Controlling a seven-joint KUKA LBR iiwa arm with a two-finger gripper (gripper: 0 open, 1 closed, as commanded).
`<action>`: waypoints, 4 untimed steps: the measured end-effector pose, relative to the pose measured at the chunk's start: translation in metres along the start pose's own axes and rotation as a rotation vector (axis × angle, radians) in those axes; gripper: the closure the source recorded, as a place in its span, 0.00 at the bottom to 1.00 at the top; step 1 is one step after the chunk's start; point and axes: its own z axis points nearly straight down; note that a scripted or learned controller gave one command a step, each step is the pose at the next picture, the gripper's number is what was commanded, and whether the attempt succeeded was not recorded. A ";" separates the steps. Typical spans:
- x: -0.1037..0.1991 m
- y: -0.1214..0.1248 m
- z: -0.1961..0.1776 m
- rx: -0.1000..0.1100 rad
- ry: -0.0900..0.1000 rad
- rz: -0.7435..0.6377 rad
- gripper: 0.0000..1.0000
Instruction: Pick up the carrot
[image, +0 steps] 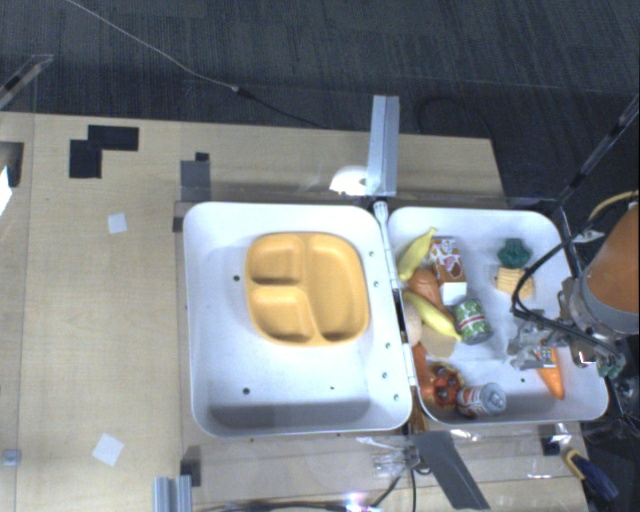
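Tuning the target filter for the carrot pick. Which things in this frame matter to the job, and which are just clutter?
Job:
- carrot, near the right bin's front right corner
- gripper, right beside the carrot

Clutter:
- yellow divided plate in the left bin
- two bananas
- green can
- soda can
- green toy

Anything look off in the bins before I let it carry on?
Nothing spilled or damaged. The right bin is crowded: bananas, a green can and other items heaped along its left wall. The carrot lies apart near the gripper. The yellow divided plate sits flat.
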 end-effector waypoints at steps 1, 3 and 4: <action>-0.004 0.001 -0.012 0.002 -0.010 -0.005 1.00; 0.008 -0.002 0.016 -0.004 0.012 -0.159 1.00; -0.070 0.045 0.022 -0.002 -0.002 -0.206 1.00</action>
